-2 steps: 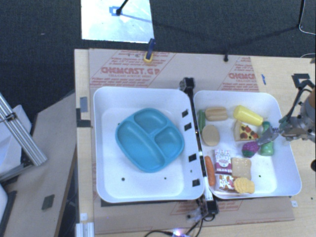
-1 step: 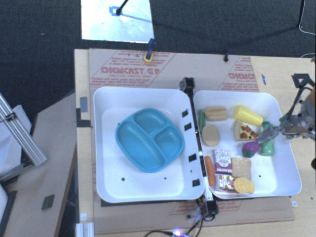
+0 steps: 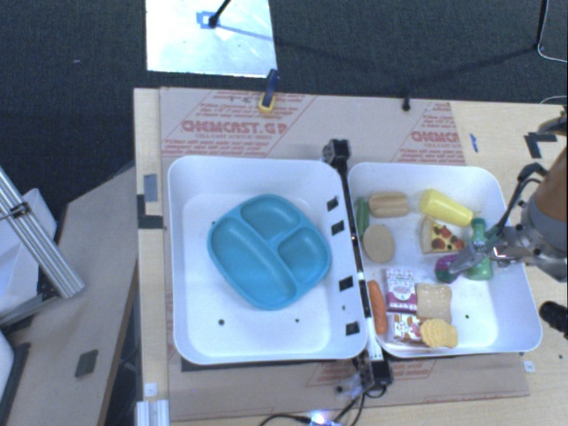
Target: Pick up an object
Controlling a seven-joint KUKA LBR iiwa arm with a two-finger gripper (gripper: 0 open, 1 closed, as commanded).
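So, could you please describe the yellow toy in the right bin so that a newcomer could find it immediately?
Start at the right-hand shallow white bin, the one crowded with toy food, and look toward its far right corner. There lies the yellow, banana-like plastic piece, just beyond the triangular pizza slice and right of the tan bread roll. It is the only bright, plain yellow, elongated piece there.

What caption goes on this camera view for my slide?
Robot pincer reaches into the right bin of toy food; a blue tray sits in the left bin.
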